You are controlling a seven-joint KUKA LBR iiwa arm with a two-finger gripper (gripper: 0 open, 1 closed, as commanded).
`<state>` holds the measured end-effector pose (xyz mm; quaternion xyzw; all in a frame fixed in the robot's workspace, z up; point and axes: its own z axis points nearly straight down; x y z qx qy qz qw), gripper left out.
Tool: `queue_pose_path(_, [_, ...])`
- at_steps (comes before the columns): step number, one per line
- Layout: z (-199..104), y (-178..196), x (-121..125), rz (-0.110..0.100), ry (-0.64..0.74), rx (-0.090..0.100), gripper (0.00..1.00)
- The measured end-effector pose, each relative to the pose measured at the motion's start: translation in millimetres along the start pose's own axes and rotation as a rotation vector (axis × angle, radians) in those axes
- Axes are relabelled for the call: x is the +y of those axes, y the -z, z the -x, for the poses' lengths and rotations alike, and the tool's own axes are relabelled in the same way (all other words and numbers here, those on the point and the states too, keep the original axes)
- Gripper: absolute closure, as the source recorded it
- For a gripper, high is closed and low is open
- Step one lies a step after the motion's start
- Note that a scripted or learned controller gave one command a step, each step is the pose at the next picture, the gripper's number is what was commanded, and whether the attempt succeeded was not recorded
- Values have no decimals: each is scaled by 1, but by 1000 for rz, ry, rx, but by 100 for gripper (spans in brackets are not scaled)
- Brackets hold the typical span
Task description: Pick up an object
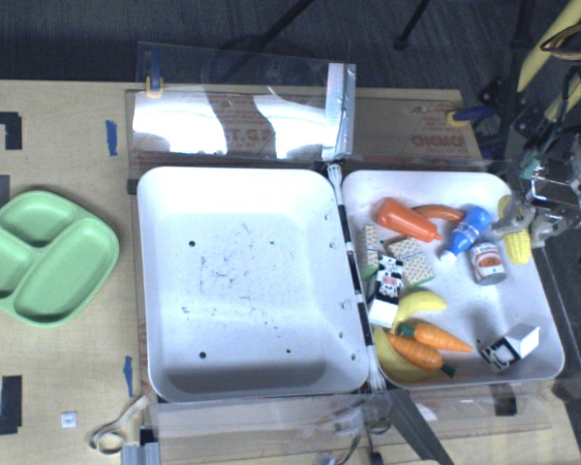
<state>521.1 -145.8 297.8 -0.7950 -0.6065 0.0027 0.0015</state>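
Observation:
The right bin (547, 303) holds several toy items. Among them are an orange carrot (405, 219), a blue bottle (466, 231), a small can (488, 263), a yellow corn cob (516, 244) and a waffle piece (412, 260). A banana (421, 304) lies above two smaller carrots (434, 337), and a white and black box (509, 347) sits at the front right. My gripper (545, 207) is at the bin's far right rim, just right of the corn cob and above the can. It is partly cut off by clutter and nothing shows held in it.
The left bin (237, 279) lies beside the right one. A green divided plate (44, 257) rests on the bench at far left. A clear panel (242, 114) stands behind the bins. Cables and stands crowd the upper right.

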Motion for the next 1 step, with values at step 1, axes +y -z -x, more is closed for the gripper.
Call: queue_pose_path(1, [-42, -19, -46, -3, 4, 0, 100])
